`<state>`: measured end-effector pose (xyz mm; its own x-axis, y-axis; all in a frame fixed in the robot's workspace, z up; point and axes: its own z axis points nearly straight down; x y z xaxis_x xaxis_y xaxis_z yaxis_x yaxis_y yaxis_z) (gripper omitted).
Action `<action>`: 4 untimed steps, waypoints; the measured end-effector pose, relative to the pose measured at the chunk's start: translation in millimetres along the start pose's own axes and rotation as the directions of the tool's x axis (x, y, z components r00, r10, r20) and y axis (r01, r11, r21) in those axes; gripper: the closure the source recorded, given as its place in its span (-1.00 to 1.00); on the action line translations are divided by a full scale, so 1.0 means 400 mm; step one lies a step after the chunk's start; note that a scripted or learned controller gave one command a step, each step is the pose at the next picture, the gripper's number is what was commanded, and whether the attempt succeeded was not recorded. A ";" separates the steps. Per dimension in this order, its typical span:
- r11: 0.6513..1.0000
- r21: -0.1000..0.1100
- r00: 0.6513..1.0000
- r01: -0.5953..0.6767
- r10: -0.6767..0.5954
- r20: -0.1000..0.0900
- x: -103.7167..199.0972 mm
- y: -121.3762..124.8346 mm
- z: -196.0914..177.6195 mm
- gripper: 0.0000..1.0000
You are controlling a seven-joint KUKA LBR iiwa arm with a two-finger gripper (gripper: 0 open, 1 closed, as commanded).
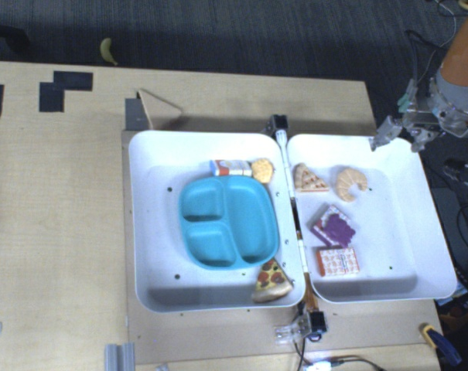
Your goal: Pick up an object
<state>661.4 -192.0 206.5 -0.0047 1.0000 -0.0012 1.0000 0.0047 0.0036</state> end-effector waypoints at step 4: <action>1.000 0.000 1.000 0.002 -0.002 -0.001 0.351 0.021 0.052 -1.00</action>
<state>669.4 -51.5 185.6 -0.0063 1.0000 0.0002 1.0000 0.0063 0.0039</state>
